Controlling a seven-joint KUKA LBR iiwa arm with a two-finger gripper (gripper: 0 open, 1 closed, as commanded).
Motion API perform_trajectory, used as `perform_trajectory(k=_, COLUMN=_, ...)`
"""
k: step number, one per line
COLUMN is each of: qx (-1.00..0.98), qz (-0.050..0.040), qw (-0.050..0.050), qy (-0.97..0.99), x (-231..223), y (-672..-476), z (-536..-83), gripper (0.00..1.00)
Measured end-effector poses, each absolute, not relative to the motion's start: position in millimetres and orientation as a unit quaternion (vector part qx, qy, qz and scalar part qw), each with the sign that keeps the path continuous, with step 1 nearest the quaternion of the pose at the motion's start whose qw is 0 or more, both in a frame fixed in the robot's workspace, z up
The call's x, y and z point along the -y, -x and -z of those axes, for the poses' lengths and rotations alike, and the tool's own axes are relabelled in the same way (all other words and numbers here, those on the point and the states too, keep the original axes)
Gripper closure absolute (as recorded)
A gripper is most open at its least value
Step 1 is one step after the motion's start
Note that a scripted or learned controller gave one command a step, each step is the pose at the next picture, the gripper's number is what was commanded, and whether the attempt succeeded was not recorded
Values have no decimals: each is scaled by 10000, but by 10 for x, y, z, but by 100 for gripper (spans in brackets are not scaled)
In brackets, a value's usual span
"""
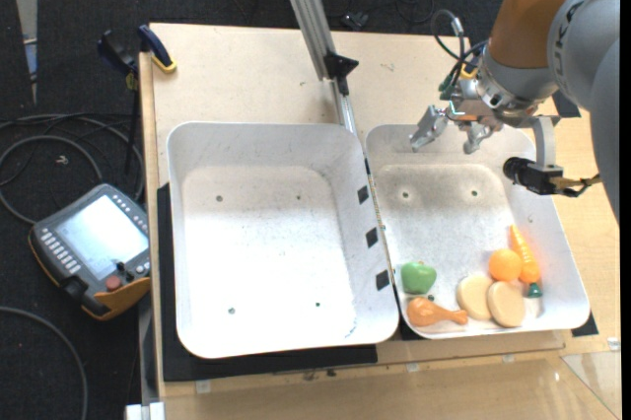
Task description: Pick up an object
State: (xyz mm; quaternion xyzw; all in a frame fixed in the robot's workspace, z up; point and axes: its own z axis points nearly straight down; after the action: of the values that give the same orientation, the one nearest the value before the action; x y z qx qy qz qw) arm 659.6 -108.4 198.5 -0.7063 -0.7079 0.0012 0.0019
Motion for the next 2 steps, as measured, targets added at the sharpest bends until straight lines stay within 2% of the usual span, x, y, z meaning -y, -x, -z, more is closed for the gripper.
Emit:
perform_trajectory(k=1, qx=7084, qz=-1, qw=-2, qy=7058, x=1083, y=-6607, z=-2015, gripper=0)
perform_trajectory(k=2, qx=7080, qz=-20, qw=22, qy=7062, x=1084, y=-6628, z=-1376, gripper=0)
